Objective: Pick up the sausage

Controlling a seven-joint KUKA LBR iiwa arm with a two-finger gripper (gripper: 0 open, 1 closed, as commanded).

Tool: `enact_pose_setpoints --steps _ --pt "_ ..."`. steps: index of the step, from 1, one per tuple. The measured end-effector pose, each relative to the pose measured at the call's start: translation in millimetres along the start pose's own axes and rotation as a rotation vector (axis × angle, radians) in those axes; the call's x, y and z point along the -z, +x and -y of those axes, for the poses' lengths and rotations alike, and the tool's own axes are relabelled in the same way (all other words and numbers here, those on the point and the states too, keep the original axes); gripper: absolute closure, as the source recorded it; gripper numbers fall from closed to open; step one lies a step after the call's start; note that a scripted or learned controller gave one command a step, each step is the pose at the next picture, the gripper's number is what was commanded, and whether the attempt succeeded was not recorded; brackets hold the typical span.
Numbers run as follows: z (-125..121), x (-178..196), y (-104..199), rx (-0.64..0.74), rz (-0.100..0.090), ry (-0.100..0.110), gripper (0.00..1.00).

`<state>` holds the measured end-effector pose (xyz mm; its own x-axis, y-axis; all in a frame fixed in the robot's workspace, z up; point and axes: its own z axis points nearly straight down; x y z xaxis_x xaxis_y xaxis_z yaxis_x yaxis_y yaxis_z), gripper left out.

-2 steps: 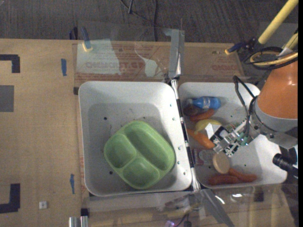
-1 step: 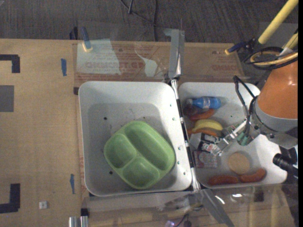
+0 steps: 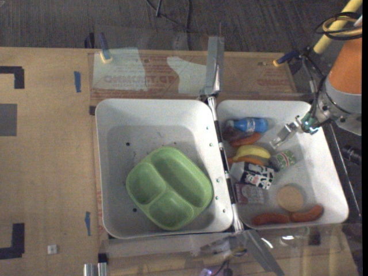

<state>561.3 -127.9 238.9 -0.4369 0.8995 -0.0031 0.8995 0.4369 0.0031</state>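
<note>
A wooden counter (image 3: 46, 171) marked with blue and black tape is seen below dark carpet (image 3: 69, 4). A green plate (image 3: 169, 187) lies in the left bin (image 3: 109, 117). No label can be read. The sausage (image 3: 288, 216) lies along the right bin's (image 3: 336, 180) near wall. The pincer (image 3: 283, 136) hangs above that bin, nothing between its open fingers

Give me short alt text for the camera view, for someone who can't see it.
The arm's hand hovers over the right bin, which holds sausage links, a banana, a blue bottle and small packages. The left bin holds a green divided plate.
</note>
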Motion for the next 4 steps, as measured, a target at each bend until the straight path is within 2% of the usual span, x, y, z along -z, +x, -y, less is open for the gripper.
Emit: enact_pose_setpoints --steps 1,2,3,4 --pt "16 -115 -6 -0.196 0.01 -0.02 0.0" --pt "42 -127 34 0.055 0.062 -0.058 0.0" --pt "29 -75 -79 -0.022 0.001 0.0 0.0" --pt "71 -153 -69 0.089 -0.004 -0.002 0.0"
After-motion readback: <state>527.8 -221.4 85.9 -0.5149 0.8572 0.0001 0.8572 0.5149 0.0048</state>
